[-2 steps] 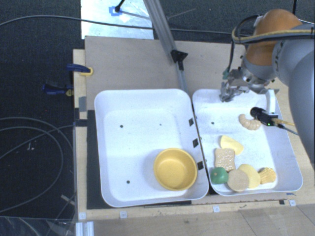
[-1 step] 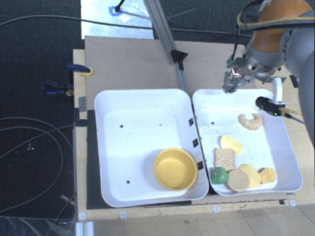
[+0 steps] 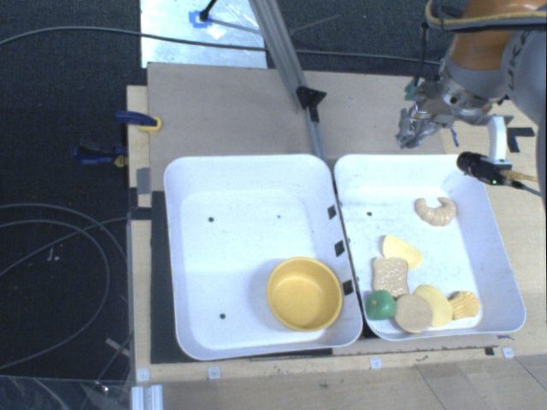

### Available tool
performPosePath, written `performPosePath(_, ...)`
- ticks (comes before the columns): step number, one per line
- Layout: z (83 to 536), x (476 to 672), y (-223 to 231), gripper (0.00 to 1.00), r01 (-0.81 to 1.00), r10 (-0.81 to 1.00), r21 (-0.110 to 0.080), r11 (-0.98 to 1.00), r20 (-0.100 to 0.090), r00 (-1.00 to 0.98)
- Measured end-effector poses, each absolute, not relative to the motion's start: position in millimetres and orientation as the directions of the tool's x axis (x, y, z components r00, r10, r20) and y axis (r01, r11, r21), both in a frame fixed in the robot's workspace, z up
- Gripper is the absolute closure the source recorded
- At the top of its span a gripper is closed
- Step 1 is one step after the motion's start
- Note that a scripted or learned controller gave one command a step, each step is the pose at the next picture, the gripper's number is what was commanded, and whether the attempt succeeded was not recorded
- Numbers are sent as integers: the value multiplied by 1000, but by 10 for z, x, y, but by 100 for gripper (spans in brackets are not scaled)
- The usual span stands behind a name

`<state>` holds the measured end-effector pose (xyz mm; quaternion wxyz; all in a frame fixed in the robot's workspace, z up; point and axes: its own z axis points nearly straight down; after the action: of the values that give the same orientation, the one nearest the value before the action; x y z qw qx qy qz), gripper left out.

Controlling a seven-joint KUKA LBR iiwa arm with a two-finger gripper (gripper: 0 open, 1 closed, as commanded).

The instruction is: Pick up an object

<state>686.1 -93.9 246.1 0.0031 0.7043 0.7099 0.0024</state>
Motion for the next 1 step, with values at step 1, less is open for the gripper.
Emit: performPosePath(1, 2376, 6777, -413, 100, 1000, 1000, 2, 10, 2, -10)
